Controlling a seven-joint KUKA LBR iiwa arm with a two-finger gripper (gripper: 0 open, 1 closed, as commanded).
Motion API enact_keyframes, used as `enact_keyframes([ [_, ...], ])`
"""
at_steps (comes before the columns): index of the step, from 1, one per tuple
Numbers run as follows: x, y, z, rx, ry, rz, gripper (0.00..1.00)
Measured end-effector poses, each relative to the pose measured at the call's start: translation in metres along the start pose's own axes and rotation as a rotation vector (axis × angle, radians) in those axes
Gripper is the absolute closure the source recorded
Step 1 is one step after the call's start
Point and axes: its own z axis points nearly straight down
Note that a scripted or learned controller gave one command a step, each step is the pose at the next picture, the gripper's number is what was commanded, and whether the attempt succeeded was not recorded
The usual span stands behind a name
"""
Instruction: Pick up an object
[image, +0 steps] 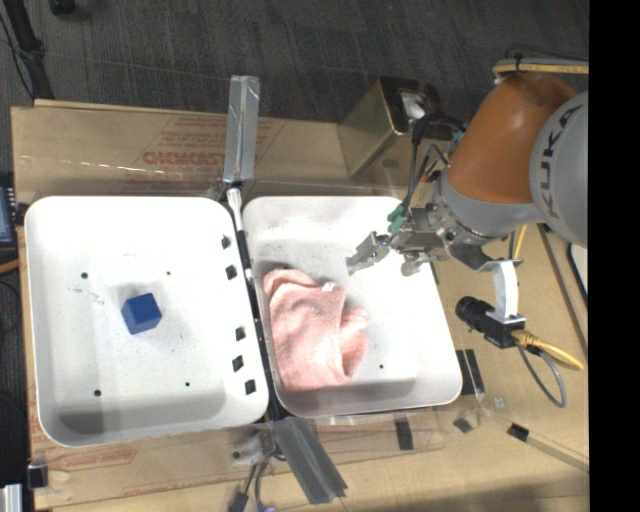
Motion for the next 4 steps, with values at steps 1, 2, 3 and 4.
enact_keyframes([
  [1, -0.042, -0.002, 0.091, 0.0, 0.0, -0.087, 0.0],
  [2, -0.035, 0.0, 0.177, -0.006, 0.0, -0.185, 0.0],
  [3, -0.032, 0.014, 0.177, -0.006, -0.001, -0.22, 0.0],
  [4, 0.005, -0.002, 0.105, -0.002, 0.0, -0.084, 0.0],
])
